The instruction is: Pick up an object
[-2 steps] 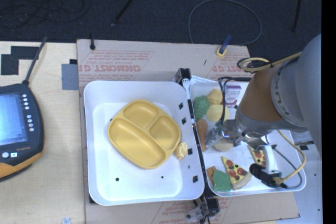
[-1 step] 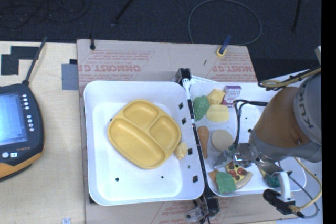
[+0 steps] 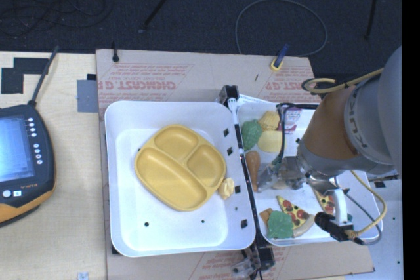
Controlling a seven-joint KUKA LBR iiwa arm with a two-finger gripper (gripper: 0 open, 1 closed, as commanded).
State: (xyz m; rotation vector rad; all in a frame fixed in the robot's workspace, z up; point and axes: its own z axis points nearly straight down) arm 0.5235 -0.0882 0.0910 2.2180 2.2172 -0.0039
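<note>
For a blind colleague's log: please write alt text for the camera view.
A grey robot arm reaches from the right into the right bin, over toy foods including a pizza slice. The left bin holds a yellow divided plate with a small yellow piece beside it.

Two white bins (image 3: 125,141) sit mid-frame; the left one holds a mustard-yellow divided plate (image 3: 180,166). In the right bin lie a green toy (image 3: 251,133), pale yellow pieces (image 3: 270,131) and a pizza slice (image 3: 293,212) dotted red. The arm (image 3: 354,124) at right is grey with an orange band.
</note>
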